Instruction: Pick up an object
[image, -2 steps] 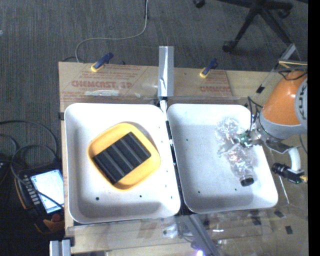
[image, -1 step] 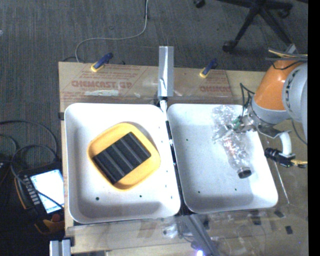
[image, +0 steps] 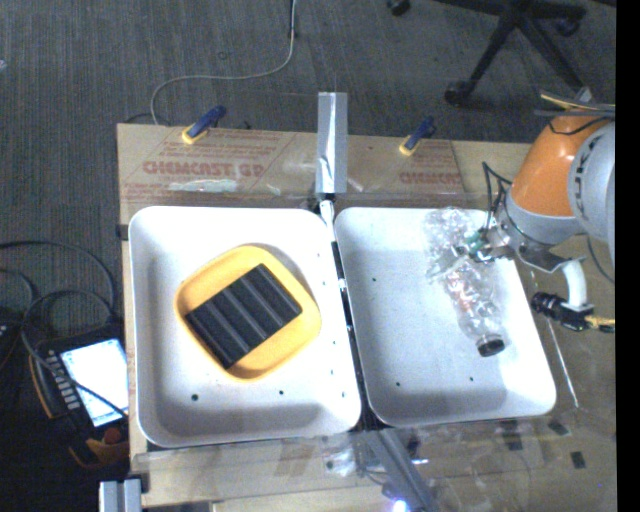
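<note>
A crumpled clear plastic bottle (image: 470, 295) lies in the right bin (image: 400, 330), running from the far middle down to its dark cap (image: 490, 347) near the right wall. My gripper (image: 485, 243) reaches in over the bin's right rim and sits at the bottle's upper end, against the crinkled plastic. The grey arm with its orange band (image: 548, 170) rises behind it at the right edge. A yellow pad with a black ribbed top (image: 248, 310) rests in the middle of the left bin (image: 160, 250).
The two white bins meet at a central divider (image: 338, 290). Two blue-and-yellow clamps (image: 203, 123) (image: 417, 134) hold the cardboard behind them. A tablet and cables (image: 85, 370) lie on the floor at the left.
</note>
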